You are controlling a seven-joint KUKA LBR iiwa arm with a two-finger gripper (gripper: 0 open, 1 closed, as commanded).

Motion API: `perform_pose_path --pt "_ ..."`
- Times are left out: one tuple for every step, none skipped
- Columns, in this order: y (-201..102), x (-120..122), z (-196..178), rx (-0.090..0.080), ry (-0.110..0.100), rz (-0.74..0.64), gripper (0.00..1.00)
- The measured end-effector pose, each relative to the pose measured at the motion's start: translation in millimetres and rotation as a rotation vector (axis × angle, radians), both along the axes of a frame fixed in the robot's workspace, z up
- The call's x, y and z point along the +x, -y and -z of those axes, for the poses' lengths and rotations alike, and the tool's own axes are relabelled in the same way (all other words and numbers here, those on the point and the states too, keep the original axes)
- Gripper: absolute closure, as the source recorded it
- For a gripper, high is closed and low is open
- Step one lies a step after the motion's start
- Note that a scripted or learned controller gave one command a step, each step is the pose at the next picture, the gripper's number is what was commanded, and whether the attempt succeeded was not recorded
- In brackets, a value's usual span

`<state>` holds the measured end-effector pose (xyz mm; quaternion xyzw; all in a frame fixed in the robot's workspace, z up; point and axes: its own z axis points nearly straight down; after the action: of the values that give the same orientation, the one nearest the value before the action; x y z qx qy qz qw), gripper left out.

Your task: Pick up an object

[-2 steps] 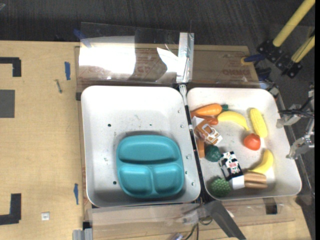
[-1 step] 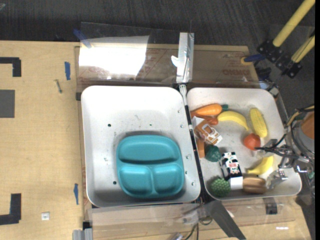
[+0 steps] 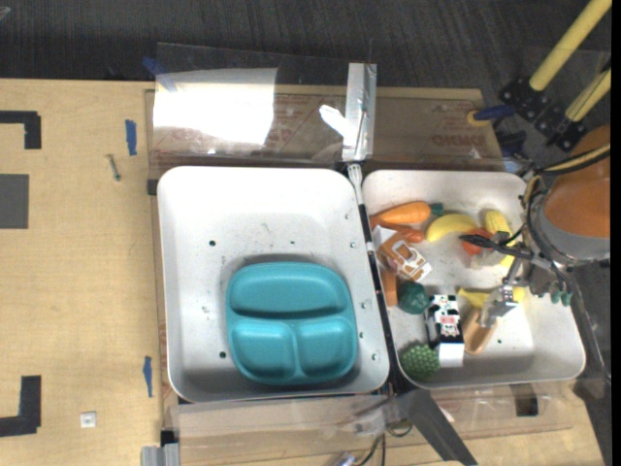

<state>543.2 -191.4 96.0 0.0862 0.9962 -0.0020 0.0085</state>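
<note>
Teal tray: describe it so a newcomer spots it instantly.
Look at the left white bin of the two. The teal tray lies toward its near edge, alone there. It is a rounded, three-compartment plate, unlike the small mixed toys crowding the right bin.

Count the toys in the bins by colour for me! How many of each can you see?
Some of the pile is too jumbled to tell, so this counts what shows clearly.
Teal: 1, the tray
Orange: 1, the carrot
Yellow: 2, the banana and the corn
Green: 1, the bumpy ball
Total: 5
</note>
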Motion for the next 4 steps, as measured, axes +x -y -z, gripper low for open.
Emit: perform_pose_path --pt "-19.0 86.2 -0.7 0.001 0.005 0.033 0.00" --pt "-25.4 68.1 -1.3 0.000 0.009 -0.010 0.00" --pt "-16.5 46.6 -0.9 0.002 0.008 0.031 0.00" --pt "-97.1 84.6 -1.2 -0.001 0.006 -0.093 0.00"
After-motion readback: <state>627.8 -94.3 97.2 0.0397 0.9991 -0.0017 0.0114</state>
